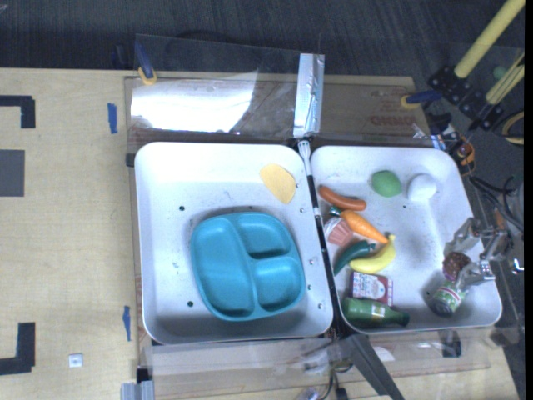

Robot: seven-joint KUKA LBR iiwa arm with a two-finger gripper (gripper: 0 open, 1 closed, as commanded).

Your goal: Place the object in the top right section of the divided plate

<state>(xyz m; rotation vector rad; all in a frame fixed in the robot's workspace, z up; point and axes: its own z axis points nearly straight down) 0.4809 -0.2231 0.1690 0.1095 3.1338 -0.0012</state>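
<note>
**Gripper at the right bin's far right side, grip unclear**

Gripper (476,261) hangs low at the right side of the right bin (433,223). It looks pale and blurred against the white floor, so I cannot tell whether it is open or closed, or whether it has hold of anything. Just beside it are a small brown lump (455,264) and, below that, what may be a small tilted can (445,297); whether either touches the gripper is not clear.

The left bin (158,223) holds the blue divided plate (247,263), which lies flat toward the bin's lower middle. Its top right section (268,238) has nothing in it. A flat yellow piece (279,182) lies on the bin floor above the plate, near the wall between the bins.

In the right bin, along its left side, a green bottle (375,312) lies on its side at the bottom, with a red box (371,287) just above it. A banana (375,258) sits above the box, touching a carrot (365,225), and a sausage (341,199) lies above that. A green ball (386,183) and a white ball (422,187) sit side by side near the top wall, well apart from the plate.
</note>
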